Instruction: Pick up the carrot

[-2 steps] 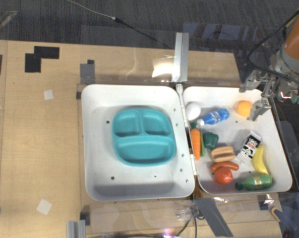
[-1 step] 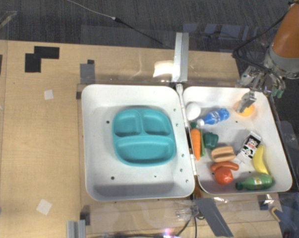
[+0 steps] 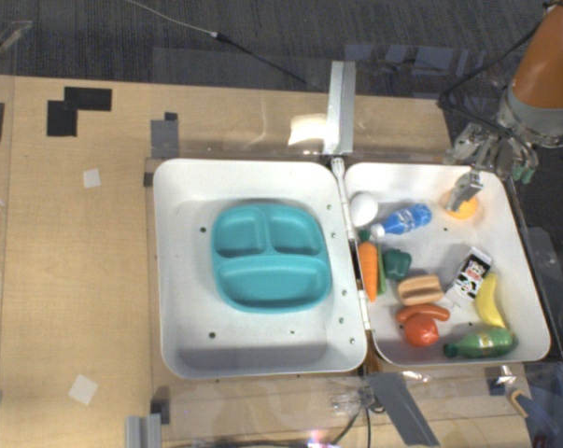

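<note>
The carrot (image 3: 367, 267) is a slim orange piece lying lengthwise along the left wall of the right bin (image 3: 528, 278), with a dark green stub at its near end. My gripper (image 3: 468, 187) hangs over the bin's far right corner, well to the right of and beyond the carrot, just above a yellow-orange round piece (image 3: 463, 208). Nothing shows between its fingers.
The right bin also holds a white ball (image 3: 362, 208), a blue bottle (image 3: 404, 219), a green pepper (image 3: 395, 264), a hot dog (image 3: 421, 289), a tomato (image 3: 423, 329), a milk carton (image 3: 471, 276), a banana (image 3: 489, 302) and a green bottle (image 3: 480, 343). A teal divided plate (image 3: 267, 255) lies in the left bin (image 3: 183, 278).
</note>
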### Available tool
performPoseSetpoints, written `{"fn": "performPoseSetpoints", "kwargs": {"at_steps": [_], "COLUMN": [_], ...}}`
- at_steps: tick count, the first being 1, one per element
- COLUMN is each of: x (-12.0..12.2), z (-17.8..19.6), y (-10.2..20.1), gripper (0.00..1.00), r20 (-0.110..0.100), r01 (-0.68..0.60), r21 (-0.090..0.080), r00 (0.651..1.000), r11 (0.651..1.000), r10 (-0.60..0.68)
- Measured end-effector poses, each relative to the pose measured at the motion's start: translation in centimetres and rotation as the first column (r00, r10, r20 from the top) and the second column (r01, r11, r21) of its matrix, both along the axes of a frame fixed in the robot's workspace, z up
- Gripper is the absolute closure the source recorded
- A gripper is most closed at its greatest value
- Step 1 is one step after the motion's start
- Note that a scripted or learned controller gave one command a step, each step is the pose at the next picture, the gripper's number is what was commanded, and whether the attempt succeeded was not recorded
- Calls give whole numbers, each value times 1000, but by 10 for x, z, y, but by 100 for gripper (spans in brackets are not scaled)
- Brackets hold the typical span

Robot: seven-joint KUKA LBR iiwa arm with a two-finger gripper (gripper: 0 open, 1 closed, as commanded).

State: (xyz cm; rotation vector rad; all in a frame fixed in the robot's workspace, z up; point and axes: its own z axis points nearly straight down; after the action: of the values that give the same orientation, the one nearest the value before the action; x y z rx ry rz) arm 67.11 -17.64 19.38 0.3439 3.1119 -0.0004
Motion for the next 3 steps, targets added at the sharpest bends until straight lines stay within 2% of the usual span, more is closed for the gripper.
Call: {"fn": "performPoseSetpoints", "kwargs": {"at_steps": [1,2,3], "x": [-6,-5,-8], "z": [17,74,-13], "y": [2,-26,-27], "gripper": [0,0,0], "r20": [3,5,-7], "r01": [24,-63,-102], "r21": [0,-3,2], "r00": [1000,998,995], "r11": [1000,998,995], "r10": [-24,63,102]}}
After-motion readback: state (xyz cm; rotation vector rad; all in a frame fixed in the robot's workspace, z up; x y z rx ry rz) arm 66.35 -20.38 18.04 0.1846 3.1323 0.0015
